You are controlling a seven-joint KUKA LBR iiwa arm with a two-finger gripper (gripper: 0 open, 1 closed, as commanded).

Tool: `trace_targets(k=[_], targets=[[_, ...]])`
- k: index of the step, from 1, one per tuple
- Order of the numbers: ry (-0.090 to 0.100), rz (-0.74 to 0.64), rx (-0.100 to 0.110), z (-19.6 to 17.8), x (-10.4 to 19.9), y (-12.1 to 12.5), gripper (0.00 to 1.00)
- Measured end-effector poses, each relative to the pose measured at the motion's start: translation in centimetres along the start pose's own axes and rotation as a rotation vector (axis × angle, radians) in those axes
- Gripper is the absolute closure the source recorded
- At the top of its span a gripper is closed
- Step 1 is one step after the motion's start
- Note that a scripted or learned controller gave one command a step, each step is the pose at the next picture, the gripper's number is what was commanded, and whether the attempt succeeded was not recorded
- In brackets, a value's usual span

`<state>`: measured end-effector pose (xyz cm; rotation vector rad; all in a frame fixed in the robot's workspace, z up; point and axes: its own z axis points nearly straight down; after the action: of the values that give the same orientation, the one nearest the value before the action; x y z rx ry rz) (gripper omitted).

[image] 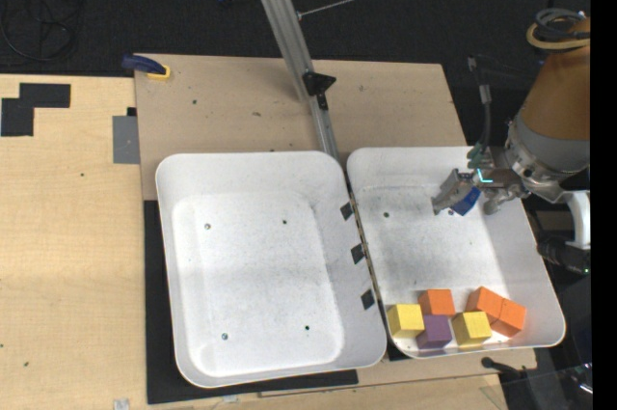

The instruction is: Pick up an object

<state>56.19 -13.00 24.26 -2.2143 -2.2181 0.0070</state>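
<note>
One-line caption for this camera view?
Hand above right bin, blue object at its tip; coloured blocks clustered along the near edge.

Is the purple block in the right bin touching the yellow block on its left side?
Touching. The camera view shows the purple block pressed against the yellow block, with no white bin floor between them.

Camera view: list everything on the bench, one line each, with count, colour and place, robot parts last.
Bins: 2, white, side by side; left bin, right bin.
Yellow blocks: 2, near edge of the right bin.
Orange blocks: 2, near edge of the right bin.
Purple block: 1, between the yellow blocks.
Blue object: 1, at the gripper's fingers, over the right bin; whether it is held is unclear.
Metal rail: 1, grey, slanting behind the bins.
Clamp: 1, blue and yellow, far-left bench corner.
Gripper: 1, grey, over the right bin.
Arm: 1, grey with orange band, right side.
</note>
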Motion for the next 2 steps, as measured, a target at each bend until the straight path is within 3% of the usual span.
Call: trace_targets(k=[1,2], targets=[[-0.001,0.004,-0.005,-0.3,-0.1,0.1,0.0],[0.0,0.003,0.0,4.2,0.3,-0.1,0.0]])
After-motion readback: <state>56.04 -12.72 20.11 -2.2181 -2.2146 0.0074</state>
